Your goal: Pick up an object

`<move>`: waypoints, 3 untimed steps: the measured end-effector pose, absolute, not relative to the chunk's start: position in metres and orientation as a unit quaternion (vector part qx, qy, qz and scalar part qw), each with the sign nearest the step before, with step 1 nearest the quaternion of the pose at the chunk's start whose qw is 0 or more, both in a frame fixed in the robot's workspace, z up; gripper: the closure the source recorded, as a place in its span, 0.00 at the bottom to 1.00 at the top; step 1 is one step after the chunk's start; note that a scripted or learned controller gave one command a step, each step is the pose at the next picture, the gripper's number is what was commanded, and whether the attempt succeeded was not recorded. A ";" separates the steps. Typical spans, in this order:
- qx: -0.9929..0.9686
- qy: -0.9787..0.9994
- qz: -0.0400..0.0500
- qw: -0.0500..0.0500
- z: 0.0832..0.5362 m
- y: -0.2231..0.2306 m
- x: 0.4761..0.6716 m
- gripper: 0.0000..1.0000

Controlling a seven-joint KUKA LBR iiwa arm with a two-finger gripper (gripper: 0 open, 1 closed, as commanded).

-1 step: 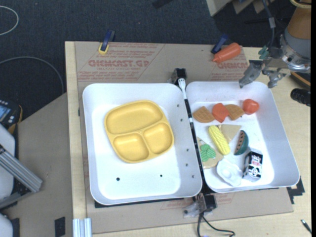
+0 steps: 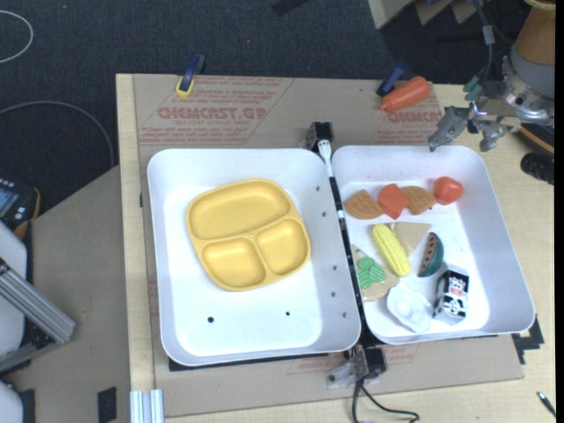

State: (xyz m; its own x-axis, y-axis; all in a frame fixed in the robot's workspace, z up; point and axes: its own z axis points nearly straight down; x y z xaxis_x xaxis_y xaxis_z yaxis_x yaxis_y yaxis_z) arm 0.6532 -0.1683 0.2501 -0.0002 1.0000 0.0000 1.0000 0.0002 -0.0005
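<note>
Claw (image 2: 460, 127): above the far rim of the right bin (image 2: 507, 263), over the bench – fingers spread apart, nothing between them.
Arm (image 2: 529, 60): comes in from top right.
Right bin: toy food in a cluster – tomato (image 2: 448, 189) nearest the claw, then corn (image 2: 390, 249), melon slice (image 2: 428, 255), cow carton (image 2: 453, 295) near the front, white item (image 2: 408, 308) just beside it.
Left bin (image 2: 167, 263): yellow tray (image 2: 248, 233), 3 compartments, lying flat.
Carrot (image 2: 405, 93): on the bench beyond the right bin, outside both bins.
Clamp (image 2: 188, 76): far edge of board, yellow/blue.
</note>
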 end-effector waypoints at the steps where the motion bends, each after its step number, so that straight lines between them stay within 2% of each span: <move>1: -0.707 -0.707 0.002 0.003 0.187 -0.172 0.652 0.00; 2: -0.707 -0.708 0.001 0.001 0.145 -0.170 0.655 0.00; 3: -0.706 -0.709 -0.004 -0.005 0.107 -0.174 0.665 0.00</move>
State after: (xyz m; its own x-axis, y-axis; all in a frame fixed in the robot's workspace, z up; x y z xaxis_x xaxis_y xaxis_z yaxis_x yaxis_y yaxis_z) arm 0.6653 -0.1741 0.1066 -0.0042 1.0000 -0.0009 0.9999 0.0042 0.0132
